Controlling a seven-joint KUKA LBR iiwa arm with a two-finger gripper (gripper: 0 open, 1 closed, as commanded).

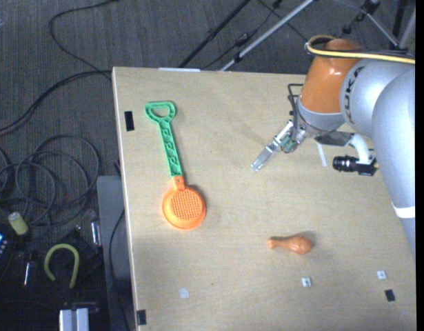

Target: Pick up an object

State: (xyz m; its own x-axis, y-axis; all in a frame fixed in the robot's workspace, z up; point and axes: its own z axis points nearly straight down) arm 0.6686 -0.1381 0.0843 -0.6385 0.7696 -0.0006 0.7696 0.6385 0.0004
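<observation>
Two candidates: strainer (pixel 177 185) at bench left; orange drumstick toy (pixel 291 243) lower centre.
Gripper (pixel 261 161): above mid-bench, finger state — cannot tell.
Handling: drumstick likely light, rigid, slippery; pinch its thicker end.

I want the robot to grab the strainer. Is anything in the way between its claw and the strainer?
No. In the camera view, bare bench surface lies between the gripper and the orange strainer with the green handle.

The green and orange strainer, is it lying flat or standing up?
Lying flat. The strainer rests on the bench, green handle and orange round head both down on the surface, apart from the pincer.
</observation>
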